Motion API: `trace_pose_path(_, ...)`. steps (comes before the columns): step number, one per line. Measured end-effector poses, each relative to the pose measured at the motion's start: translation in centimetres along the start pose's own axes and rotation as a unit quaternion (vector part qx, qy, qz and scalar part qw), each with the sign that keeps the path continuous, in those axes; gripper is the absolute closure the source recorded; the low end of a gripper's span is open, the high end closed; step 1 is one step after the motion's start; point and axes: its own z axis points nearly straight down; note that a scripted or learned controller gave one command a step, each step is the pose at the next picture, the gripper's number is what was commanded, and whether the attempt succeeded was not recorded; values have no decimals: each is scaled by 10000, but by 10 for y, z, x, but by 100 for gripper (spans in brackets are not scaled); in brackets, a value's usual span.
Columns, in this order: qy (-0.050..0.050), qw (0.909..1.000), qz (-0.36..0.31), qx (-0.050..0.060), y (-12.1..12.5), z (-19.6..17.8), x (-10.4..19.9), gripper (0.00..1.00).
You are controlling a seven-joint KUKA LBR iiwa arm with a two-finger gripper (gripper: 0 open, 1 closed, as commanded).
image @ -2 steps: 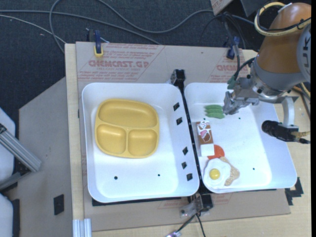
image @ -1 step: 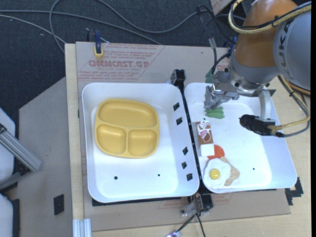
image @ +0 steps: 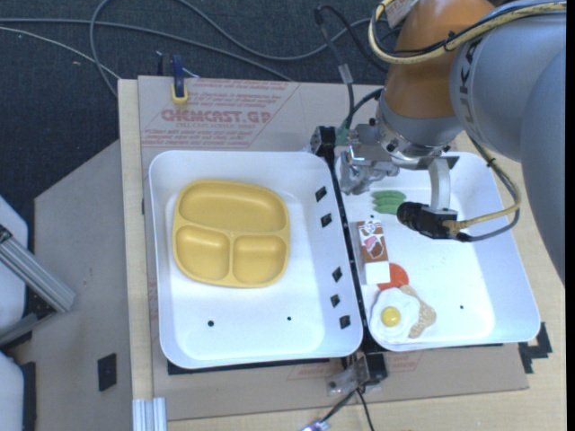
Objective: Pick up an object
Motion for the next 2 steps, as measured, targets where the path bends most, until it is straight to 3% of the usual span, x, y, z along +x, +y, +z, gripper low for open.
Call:
trace_pose_path(1, 0, 10000, 4, 2, 14, 15, 47, 100)
trace_pose_path(2, -3, 10000, 19, 3, 13, 14, 45, 0)
